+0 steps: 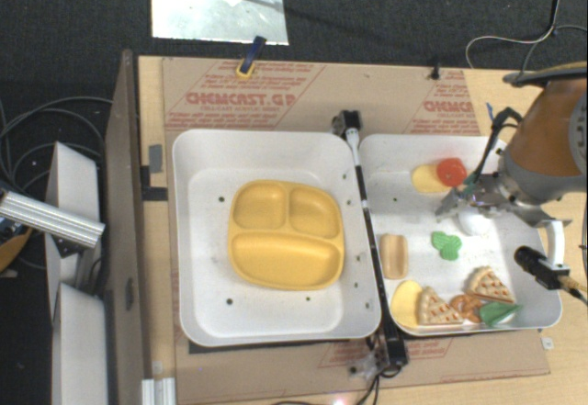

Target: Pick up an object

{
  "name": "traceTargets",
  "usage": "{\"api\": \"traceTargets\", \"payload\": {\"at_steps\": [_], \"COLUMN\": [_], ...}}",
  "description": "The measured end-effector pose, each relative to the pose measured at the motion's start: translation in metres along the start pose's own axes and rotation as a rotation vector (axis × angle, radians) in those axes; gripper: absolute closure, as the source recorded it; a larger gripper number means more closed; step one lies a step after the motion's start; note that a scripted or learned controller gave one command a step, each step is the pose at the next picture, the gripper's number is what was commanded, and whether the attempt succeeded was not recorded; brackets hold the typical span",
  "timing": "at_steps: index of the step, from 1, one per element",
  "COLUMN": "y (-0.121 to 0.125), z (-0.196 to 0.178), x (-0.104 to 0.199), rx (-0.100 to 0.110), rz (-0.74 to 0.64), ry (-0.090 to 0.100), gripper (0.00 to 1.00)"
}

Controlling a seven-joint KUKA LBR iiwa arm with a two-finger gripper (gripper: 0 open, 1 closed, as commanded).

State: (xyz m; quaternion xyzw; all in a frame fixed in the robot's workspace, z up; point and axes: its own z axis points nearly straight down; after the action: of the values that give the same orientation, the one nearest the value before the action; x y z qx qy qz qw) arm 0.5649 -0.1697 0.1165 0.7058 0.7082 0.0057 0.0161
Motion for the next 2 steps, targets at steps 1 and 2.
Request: {"api": "traceTargets", "payload": {"at_steps": [1, 2], "y": [-0.0048, -0.0054], "z": [0.0049, 0.0053], "x": [-0.0006, -0.0006], "rx": [0.000, 0.001], "rz": [0.000, 0.001], "ry": [0.000, 0.000], "gripper": [0.00, 0.00]}}
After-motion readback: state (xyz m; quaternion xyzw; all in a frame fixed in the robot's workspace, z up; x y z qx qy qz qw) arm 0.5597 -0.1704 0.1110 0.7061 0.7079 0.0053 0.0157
